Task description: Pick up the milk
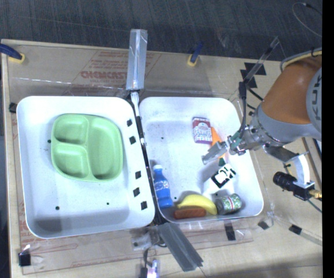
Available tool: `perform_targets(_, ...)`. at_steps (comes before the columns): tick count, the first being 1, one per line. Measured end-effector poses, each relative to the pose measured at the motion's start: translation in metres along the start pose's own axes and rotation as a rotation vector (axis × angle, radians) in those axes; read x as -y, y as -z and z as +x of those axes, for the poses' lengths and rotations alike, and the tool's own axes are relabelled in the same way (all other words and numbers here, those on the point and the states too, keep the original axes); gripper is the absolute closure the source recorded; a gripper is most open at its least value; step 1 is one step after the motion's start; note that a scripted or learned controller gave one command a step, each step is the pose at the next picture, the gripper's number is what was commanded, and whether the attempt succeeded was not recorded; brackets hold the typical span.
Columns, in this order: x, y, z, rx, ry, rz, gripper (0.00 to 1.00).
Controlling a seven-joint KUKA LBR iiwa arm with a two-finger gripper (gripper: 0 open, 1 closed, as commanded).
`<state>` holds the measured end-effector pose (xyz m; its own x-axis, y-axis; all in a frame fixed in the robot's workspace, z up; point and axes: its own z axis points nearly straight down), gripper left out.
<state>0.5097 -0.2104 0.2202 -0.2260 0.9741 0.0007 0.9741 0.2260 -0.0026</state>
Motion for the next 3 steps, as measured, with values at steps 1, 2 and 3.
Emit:
perform_targets(1,0.024,-0.117,0.007,-0.001,-0.017,-0.001,0.00)
perform_targets(2,0.031,-0.026,0.011,0.000,0.125,0.000,0.00)
perform_targets(3,0.028,-0.131,0.023,-0.002,0.247,0.000,0.00)
